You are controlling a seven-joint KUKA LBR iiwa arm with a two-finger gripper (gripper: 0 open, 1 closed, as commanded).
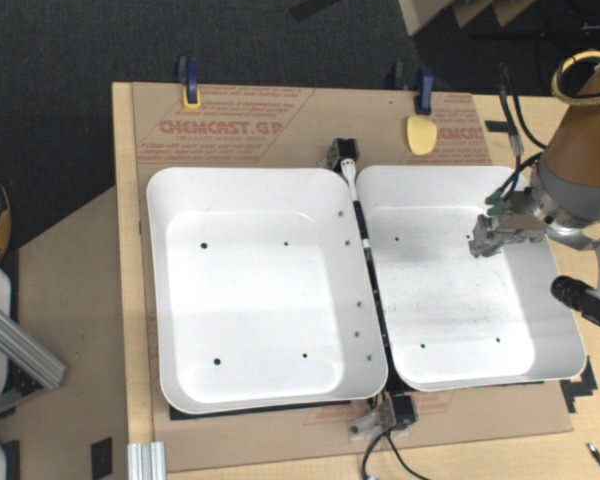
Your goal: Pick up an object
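White bins, two side by side on the brown tabletop (280, 108). My claw (483, 240) hangs over the right bin (460, 348), toward its right side, arm coming in from the right with the orange band (585, 138) above the wrist. Can't tell whether the claw is released or clenched, too small and dark. I see no object to pick in either bin from here. Left bin (250, 288) touches the right one along the middle. A yellow piece (421, 134) sits on the tabletop just beyond the right bin, under a blue clamp (424, 88).
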